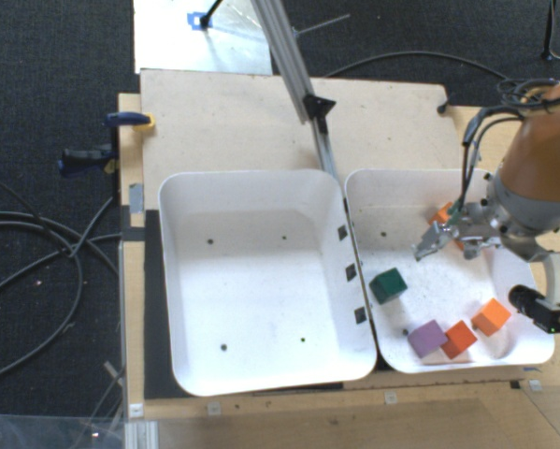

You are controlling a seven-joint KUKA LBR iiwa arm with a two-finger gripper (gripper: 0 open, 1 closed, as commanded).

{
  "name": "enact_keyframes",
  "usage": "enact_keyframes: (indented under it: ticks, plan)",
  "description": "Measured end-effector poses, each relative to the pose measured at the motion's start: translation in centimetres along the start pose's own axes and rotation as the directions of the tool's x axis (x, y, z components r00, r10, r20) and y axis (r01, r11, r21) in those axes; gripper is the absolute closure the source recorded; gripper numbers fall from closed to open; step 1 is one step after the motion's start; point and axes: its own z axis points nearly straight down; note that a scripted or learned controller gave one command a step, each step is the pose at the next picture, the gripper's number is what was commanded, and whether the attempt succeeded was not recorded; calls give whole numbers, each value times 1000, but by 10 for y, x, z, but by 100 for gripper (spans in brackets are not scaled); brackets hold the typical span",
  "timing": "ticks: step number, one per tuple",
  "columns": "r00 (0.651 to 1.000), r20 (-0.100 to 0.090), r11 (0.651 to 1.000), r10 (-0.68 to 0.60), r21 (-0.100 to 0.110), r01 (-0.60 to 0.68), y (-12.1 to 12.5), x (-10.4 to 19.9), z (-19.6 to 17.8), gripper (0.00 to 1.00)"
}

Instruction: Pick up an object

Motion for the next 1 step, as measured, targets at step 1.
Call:
enact_keyframes:
  ticks: [1]
  plan:
    - [1000, 4, 1000, 4, 3, -4, 44, -52, 63, 0]
